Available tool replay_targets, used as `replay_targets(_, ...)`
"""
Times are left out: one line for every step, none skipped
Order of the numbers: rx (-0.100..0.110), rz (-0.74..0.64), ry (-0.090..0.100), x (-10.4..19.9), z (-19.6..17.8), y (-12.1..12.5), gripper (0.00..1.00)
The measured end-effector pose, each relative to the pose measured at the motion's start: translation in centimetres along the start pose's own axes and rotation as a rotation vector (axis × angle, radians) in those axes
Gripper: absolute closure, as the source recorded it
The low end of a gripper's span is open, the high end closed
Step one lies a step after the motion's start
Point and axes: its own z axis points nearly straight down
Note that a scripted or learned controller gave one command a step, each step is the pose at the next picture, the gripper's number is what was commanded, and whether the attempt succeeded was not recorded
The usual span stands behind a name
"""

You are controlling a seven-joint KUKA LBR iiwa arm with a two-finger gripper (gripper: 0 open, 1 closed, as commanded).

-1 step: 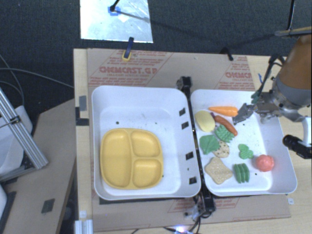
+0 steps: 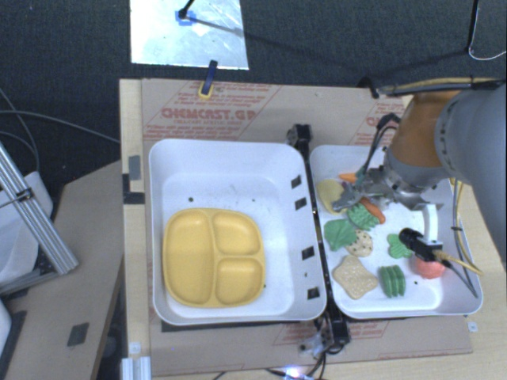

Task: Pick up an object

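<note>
While the gripper [image 2: 354, 199] hangs low in the right bin [image 2: 455, 295], its finger state cannot be told; toy food lies around it; an orange carrot [image 2: 372, 210] sits just beside it.

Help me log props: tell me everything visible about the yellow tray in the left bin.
The yellow tray looks like smooth moulded plastic, a rounded rectangle with three compartments: one long one on its left and two smaller ones stacked on its right. It lies flat, right side up, on the left bin's floor toward the near edge. Nothing lies in it.
</note>
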Motion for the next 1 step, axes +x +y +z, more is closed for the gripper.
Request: replay_targets(-0.012,0.003,-0.003,-0.20,-1.90,0.25,1.00)
